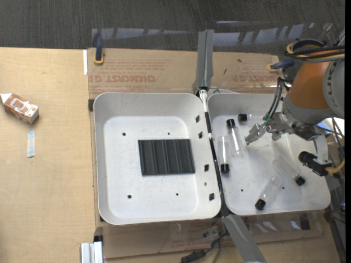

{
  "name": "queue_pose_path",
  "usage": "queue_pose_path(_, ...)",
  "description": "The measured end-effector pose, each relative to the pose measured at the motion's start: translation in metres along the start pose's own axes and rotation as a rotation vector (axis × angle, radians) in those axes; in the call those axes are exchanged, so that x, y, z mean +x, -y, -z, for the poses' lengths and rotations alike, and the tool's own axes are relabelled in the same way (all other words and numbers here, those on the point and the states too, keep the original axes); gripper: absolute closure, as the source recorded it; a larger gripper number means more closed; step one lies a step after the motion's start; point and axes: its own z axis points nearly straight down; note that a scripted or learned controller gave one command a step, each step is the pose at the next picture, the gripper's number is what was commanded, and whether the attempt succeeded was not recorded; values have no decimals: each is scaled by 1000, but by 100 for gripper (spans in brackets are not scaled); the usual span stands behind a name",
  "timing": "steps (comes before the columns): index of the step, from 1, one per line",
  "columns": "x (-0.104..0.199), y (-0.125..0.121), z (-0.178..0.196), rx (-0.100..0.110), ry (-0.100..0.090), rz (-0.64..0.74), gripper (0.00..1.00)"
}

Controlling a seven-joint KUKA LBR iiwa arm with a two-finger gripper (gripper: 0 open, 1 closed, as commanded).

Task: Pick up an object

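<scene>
We see the gripper (262, 131) low over the right bin (323, 201), its fingers apart and gripping nothing — several clear tubes (234, 138) with black caps lie scattered there, the nearest just left of the fingertips, though perhaps not touching.

Clear black-capped tubes (232, 137) lie scattered flat in the right bin (285, 206); one (269, 193) near its front.
</scene>
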Motion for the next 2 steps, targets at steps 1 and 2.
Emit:
queue_pose_path(1, 0, 0, 0, 0, 0, 0, 0)
queue_pose_path(2, -68, -25, -8, -3, -8, 101, 0)
